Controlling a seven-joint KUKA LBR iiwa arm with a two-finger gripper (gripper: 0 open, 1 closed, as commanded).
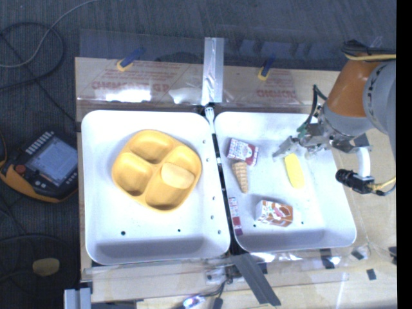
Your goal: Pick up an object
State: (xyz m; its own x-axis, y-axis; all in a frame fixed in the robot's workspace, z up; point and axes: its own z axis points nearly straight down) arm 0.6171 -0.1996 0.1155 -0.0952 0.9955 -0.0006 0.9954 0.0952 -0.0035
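Objects to pick: you have four small items in the right bin [322,234], none of them between the gripper's fingers.
Yellow bar [294,170]: lies flat toward the right of that bin, its far end just beside the gripper [291,146].
Maroon-and-white carton [242,150]: sits at the far left of the right bin, close to the divider.
Ice-cream cone toy [241,176]: lies just near of the carton, almost touching it, its point toward you.
Red-and-white packet [276,213]: rests alone nearer the front wall, well apart from the bar.
Gripper: you see it low over the far right part of the bin; its two fingers are spread apart, with nothing between them.
Arm [360,95]: enters from the right, the orange band showing above the wrist.
Left bin [103,230]: holds a yellow four-lobed dish [156,168], roughly centred.
Bench [96,76]: light wood under both bins, with a clear sheet at the far side held by two yellow-and-blue clips [129,59].
Floor: dark carpet around the bench; a handheld pendant [44,166] with orange casing lies at the left, and thin cables run across the far left.
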